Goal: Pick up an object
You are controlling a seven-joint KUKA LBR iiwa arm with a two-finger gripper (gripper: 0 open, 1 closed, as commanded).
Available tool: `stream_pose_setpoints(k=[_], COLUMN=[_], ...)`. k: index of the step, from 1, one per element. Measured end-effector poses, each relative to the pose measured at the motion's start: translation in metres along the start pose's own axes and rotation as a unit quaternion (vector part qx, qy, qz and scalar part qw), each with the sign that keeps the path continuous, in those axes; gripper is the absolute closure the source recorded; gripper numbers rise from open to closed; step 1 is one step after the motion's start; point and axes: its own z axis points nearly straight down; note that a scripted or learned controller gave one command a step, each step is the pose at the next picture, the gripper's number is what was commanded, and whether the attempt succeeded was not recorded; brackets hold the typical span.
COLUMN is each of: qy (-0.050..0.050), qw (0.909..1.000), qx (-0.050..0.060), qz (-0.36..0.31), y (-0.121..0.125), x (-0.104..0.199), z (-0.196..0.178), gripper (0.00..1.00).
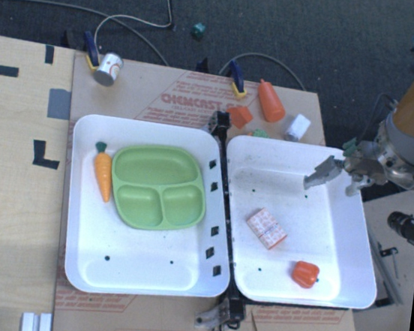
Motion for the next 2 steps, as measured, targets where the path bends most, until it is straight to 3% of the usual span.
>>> stream_pose_setpoints(k=[1,2], qy=[0.001,0.001], qw=[1.0,1.0], qx=[0.002,-0.001], qz=[0.0,0.0], y=[-0.041,-0.049], x=[0.044,0.033], z=[0.152,0.195], gripper=[0.0,0.0])
